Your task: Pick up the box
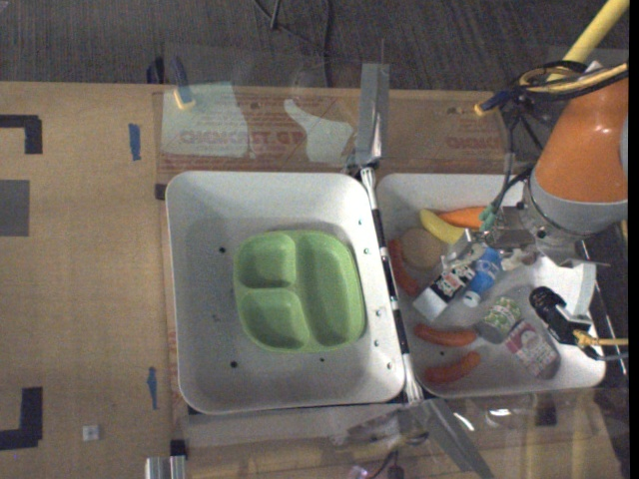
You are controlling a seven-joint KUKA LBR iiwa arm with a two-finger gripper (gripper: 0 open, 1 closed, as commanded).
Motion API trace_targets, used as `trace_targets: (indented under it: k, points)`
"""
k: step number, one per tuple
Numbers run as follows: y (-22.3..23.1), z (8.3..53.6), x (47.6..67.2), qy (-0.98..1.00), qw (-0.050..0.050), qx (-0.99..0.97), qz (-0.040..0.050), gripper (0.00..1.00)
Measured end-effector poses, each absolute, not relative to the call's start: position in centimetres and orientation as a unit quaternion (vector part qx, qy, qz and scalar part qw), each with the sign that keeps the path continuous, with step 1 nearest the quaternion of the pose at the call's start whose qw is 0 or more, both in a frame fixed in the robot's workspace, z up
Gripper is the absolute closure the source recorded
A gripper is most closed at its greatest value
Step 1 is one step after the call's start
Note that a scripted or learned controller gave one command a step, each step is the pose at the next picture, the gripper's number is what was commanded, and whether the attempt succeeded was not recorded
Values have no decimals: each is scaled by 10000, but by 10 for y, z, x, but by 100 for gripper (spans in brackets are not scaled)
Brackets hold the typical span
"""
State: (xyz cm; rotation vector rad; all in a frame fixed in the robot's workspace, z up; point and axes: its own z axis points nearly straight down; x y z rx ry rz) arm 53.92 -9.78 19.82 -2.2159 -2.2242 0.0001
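The box (446,289) lies just below-left of the fingers (471,252); their opening cannot be told.

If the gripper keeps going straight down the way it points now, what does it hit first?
Most likely the small white and black box or the blue bottle beside it, both lying just under the gripper in the right bin. Depth is unclear from above, so which comes first is uncertain.

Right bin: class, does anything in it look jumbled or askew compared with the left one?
Yes. The right bin holds toys heaped at angles, some overlapping; the green plate lies flat, alone, in the left bin.
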Motion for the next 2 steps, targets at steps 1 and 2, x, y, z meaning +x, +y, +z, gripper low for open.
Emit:
trace_targets:
  k: [1, 2]
  points:
    - [-99, 208, 540, -7077, 2, -7066, -8, 100]
    - [-102, 172, 517, -7179, 7, -6962, 1, 100]
